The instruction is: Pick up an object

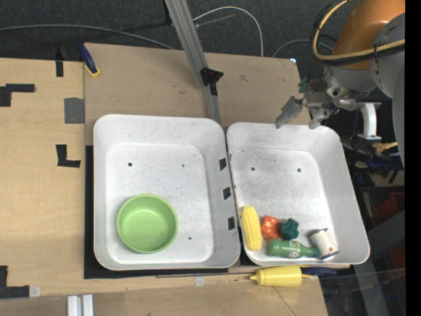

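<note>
Jaws [300, 114] spread, nothing gripped, hover at right bin [342, 176] 1 o'clock rim. Targets crowd 6 o'clock edge: corn [250, 228], green bottle [291, 247]. Risk: tight cluster, pinch slips or grabs 2.

A robotics lab: a plywood bench [151, 78] with black tape marks [64, 155] along its left edge, loose cables [230, 12] behind, two white bins [105, 137].
</note>
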Available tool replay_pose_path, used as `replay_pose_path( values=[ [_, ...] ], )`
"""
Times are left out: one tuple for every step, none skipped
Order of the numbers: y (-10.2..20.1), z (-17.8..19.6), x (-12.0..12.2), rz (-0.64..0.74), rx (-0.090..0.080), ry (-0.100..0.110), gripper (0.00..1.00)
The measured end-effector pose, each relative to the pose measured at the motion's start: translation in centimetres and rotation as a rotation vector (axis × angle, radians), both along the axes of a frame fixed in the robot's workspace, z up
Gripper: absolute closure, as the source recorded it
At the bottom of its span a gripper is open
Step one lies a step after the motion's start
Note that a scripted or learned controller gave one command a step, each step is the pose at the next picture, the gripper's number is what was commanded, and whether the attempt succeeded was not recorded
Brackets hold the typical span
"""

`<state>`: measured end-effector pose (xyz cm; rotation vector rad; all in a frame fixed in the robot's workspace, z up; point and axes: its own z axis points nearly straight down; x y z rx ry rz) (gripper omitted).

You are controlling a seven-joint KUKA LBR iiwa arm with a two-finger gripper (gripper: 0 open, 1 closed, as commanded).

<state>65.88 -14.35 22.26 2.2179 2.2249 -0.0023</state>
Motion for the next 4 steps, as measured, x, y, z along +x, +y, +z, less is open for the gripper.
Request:
replay_pose_path(
  values=[
    [0.0, 0.0, 0.0, 0.0, 0.0, 0.0, 0.0],
    [-0.1, -6.5, -0.1, -0.001, 0.0, 0.007, 0.0],
    [-0.1, -10.9, -0.2, -0.001, -0.001, 0.004, 0.0],
    [0.0, -13.6, -0.2, 0.0, -0.001, 0.002, 0.0]
  ],
)
